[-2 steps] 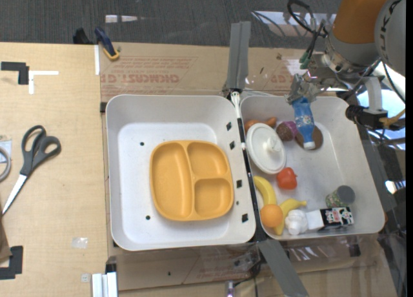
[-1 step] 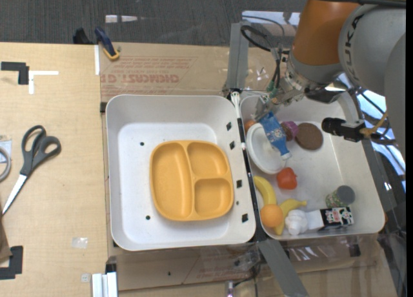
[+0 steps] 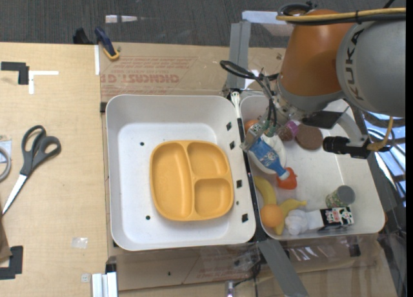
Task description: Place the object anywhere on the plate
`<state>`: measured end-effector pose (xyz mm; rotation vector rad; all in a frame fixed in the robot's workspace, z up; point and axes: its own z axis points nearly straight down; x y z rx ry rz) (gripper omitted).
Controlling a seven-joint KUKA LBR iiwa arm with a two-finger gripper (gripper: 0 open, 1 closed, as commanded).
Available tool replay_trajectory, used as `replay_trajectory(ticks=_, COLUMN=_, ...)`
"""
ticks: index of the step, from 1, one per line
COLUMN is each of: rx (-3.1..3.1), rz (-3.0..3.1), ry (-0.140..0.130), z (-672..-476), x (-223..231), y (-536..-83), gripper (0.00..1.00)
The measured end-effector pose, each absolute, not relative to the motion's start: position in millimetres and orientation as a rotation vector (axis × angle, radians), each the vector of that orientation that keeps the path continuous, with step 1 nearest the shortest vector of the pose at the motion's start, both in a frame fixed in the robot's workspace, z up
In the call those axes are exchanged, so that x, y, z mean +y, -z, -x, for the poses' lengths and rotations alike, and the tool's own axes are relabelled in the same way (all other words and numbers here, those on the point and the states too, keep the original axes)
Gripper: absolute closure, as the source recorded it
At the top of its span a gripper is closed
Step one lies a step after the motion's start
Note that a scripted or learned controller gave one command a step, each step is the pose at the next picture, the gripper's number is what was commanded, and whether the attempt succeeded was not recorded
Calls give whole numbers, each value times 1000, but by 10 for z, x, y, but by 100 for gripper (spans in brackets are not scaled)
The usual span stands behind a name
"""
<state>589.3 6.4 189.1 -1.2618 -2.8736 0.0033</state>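
Orange and still bare, the divided plate (image 3: 192, 180) waits in the left bin (image 3: 122, 179) as the gripper (image 3: 266, 129), just right of it, hangs over a blue-labelled bottle (image 3: 270, 155) among toys, its grip impossible to judge.

Yellow-orange plate (image 3: 191, 180), white bins (image 3: 122, 179), blue-white bottle (image 3: 266, 153) with orange cap, black-handled scissors (image 3: 31, 157).

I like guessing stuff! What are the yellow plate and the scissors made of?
The divided yellow plate looks like plastic: smooth, even colour, soft sheen, moulded ridges. The scissors seem to have metal blades, pale and shiny, with black handles, probably plastic.
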Motion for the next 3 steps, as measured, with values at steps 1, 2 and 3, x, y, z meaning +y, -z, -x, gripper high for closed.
replay_trajectory(ticks=1, rx=-2928, rz=1130, ry=-5, z=-5947, x=737, y=-1885, gripper=100)
replay_trajectory(ticks=2, rx=-3105, rz=456, ry=-2, z=-5363, x=1086, y=-2290, gripper=100)
replay_trajectory(ticks=3, rx=-3105, rz=456, ry=-2, z=-5363, x=1083, y=-2290, gripper=0)
